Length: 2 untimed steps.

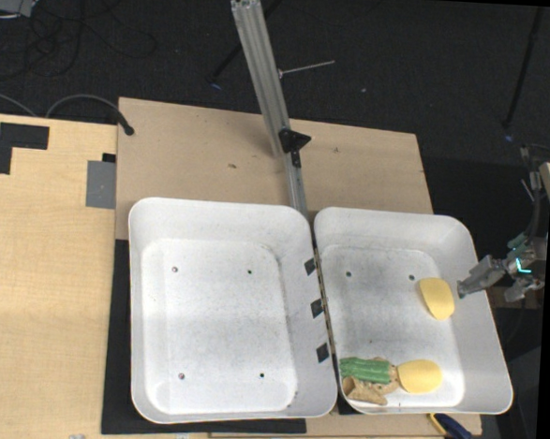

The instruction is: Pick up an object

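Spanning the bench from left to right are two shallow white bins set side by side, joined along their shared edge by small black clips. Left bin (217, 313): its speckled floor is marked by a few small dark dots near the corners. A slanted metal rail (265, 87) runs from the top of the view down to the seam between the bins. Right bin (387, 236): a green object (366, 368) lies near the front rim, touching a tan object (368, 391) just below it; immediately to the right of these sits a yellow object (421, 375). A second yellow piece (437, 297), oval in outline, rests farther back, close to the bin's right wall. Just beside that wall, at the right rim, the gripper (478, 277) points toward the oval piece, its tip near the piece but apart from it. Whether the pincer is open or closed cannot be told from this view; nothing is seen between its tips.
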Motion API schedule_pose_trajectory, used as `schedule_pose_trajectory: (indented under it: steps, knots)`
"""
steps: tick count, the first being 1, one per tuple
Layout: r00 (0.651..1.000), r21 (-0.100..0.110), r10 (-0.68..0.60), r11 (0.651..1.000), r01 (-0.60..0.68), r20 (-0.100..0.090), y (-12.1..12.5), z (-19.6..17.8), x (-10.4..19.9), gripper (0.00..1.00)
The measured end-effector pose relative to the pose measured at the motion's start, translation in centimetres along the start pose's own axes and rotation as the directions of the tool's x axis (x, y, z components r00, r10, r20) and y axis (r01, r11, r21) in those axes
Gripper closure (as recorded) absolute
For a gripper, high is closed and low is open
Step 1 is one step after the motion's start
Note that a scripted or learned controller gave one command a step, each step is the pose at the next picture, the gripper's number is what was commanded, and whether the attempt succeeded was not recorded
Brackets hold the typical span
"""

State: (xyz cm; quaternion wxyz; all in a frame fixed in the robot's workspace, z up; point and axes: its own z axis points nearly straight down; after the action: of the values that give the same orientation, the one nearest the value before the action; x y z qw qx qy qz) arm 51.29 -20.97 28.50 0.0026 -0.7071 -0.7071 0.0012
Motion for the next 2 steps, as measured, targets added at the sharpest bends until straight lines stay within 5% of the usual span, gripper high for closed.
schedule_pose_trajectory:
  steps: [1, 2]
  knots:
    - [1.000, -0.003, 0.001, 1.000, -0.001, 0.001, 0.0, -0.1, 0.0, 0.00]
    - [1.000, 0.001, 0.000, 1.000, 0.000, 0.000, -0.1, 4.3, 0.4, 0.00]
